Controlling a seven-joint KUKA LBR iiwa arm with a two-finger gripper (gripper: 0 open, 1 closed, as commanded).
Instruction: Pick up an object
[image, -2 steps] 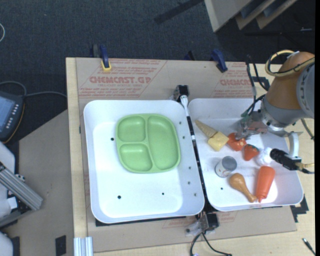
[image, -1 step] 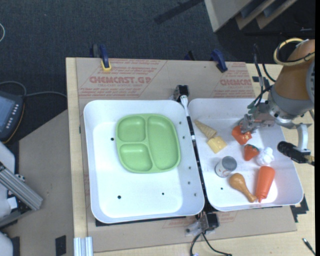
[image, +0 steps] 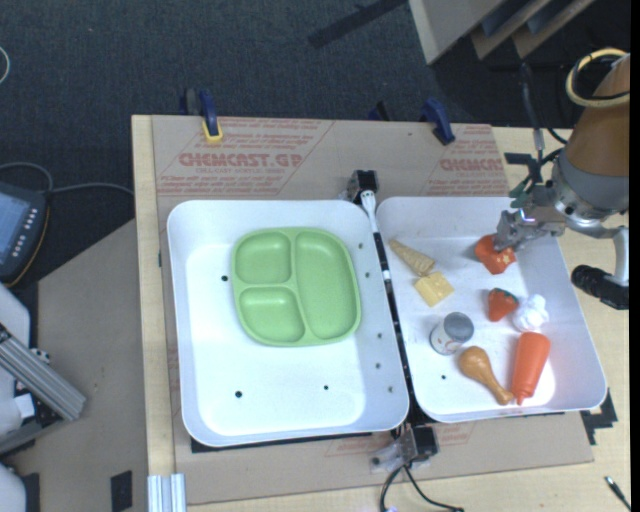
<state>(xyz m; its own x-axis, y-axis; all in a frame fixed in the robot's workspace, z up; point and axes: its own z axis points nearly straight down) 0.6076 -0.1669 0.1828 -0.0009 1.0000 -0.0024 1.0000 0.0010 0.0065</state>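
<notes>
Brown bench board (image: 300, 150) w/ blue clamps at the back edge, dark carpet beyond. Two white bins side by side. Left bin (image: 200, 380) holds a green divided plate (image: 297, 285). Right bin (image: 570, 380): ice cream cone (image: 413, 256), yellow cheese block (image: 434, 290), small can (image: 452, 332), drumstick (image: 482, 372), carrot (image: 529, 364), strawberry (image: 501, 303), white bit beside it. My gripper (image: 512, 232) sits low at the bin's back-right, right over a red-orange toy (image: 495, 256), touching or nearly so. Can't tell whether I'm spread or clamped on it.
</notes>
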